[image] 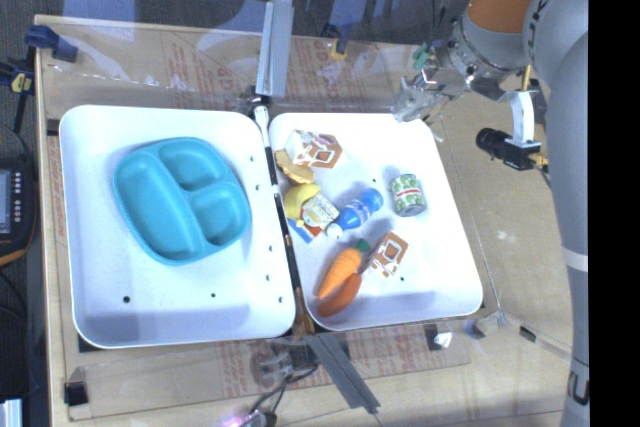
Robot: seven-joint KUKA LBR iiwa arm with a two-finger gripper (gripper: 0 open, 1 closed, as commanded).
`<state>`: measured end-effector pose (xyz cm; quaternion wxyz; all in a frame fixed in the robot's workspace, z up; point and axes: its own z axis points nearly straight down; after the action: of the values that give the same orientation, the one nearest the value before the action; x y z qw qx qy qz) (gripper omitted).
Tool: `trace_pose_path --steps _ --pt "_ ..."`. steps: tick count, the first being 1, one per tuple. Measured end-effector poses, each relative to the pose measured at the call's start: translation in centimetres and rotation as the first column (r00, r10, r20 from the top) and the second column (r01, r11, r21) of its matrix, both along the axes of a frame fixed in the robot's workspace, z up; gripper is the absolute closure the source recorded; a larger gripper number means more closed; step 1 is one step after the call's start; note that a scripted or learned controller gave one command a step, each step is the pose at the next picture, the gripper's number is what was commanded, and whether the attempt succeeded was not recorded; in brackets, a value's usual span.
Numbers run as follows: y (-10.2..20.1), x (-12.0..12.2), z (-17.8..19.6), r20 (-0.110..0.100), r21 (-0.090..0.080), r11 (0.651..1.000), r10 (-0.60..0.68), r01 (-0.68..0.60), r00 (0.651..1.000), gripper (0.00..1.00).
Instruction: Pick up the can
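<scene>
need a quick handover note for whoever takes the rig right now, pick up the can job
Claw: above the top right corner of the right bin, nothing seen between its fingers; open or shut cannot be told.
Can: green and white, lying on its side in the right bin, near the right wall, clear of the blue bottle to its left.
Other items: carrot, small cartons, and a blue tray in the left bin.
Done: nothing yet; the can is not grasped.
Left: move over the can, descend, grip, lift.
</scene>
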<state>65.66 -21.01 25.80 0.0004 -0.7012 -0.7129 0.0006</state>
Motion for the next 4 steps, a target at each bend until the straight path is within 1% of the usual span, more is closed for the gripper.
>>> trace_pose_path --steps 1,2,3,4 --pt "-0.1 0.0 -0.4 -0.001 0.001 0.997 -0.079 0.079 0.997 1.00" --pt "1.6 0.0 1.1 0.001 -0.001 0.989 -0.150 0.150 0.989 1.00" --pt "1.0 0.1 -0.2 -0.003 0.001 0.980 -0.200 0.200 0.980 1.00" --pt "1.4 0.0 1.6 0.000 0.000 0.982 -0.187 0.187 0.982 1.00"
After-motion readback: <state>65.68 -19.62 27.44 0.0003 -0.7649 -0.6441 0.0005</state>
